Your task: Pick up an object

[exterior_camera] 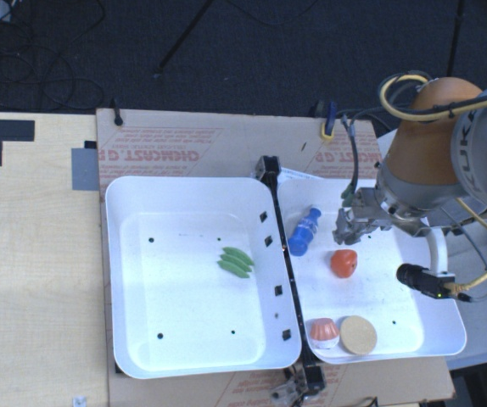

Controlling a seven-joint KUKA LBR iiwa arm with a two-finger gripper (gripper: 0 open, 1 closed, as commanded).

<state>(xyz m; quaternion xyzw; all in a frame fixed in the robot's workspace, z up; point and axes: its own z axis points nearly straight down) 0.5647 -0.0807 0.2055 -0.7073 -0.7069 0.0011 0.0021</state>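
The tool (346, 231) hung just above the red object (344, 263) in the right bin (413, 339); whether it was clenched could not be told. Descending slightly off-centre, it might nudge the rounded piece aside toward the blue bottle (304, 231).

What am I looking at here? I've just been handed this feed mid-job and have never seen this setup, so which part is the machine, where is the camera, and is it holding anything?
The camera is fixed above the bench and looks down at a slant. The grey and orange shape on the right is the robot arm. Its gripper hangs over the right bin, just above a red tomato-like object. I can't tell whether its fingers are open, and nothing shows between them. That bin also holds a blue bottle, a pink and white object and a tan disc. The left bin holds a green pea pod-like object.
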